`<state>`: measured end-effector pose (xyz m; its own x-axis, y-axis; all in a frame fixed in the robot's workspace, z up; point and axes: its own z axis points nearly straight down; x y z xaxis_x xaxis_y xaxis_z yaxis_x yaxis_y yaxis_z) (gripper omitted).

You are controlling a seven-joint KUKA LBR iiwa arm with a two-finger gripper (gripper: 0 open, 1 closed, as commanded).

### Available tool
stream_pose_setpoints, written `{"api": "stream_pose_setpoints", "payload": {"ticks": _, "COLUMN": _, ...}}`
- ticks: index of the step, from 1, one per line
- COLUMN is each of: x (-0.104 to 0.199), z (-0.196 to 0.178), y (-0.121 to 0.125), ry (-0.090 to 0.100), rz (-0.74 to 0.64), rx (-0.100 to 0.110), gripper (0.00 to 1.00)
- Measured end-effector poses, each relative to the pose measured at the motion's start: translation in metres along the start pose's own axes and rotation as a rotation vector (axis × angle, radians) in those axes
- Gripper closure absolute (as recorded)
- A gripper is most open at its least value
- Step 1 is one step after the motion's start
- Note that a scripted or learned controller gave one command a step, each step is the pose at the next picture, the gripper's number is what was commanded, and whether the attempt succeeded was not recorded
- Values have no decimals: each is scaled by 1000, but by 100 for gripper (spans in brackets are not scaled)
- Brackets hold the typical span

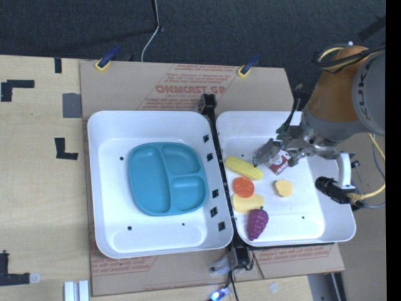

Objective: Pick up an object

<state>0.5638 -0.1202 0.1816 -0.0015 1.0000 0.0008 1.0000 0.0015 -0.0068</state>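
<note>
Two shallow white bins are being viewed side by side on a cardboard sheet [188, 89] laid over the bench. The left bin [103, 168] is being occupied by a blue divided plate [166, 178], lying flat near its middle. The right bin [313, 221] is being reached into by the grey arm [341, 102] from the right, with the gripper [276, 155] being held low over the bin's upper middle. How far the jaws are parted cannot be told, and nothing can be seen held between them. A small red and white item [279, 164] is being partly hidden just beneath the gripper. A toy corn cob [243, 167] is lying just left of the gripper, near the bin's left wall. Below it, a toy tomato [244, 186] is being touched by a yellow piece [248, 201], and a purple grape bunch [257, 222] is lying below those. A small yellow piece [284, 188] is lying apart, toward the bin's middle.
</note>
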Motion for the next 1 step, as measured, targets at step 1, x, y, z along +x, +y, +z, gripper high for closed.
{"api": "stream_pose_setpoints", "payload": {"ticks": 1, "x": 9, "z": 54, "y": -8, "ry": 0, "rz": 0, "rx": 2, "gripper": 0}}
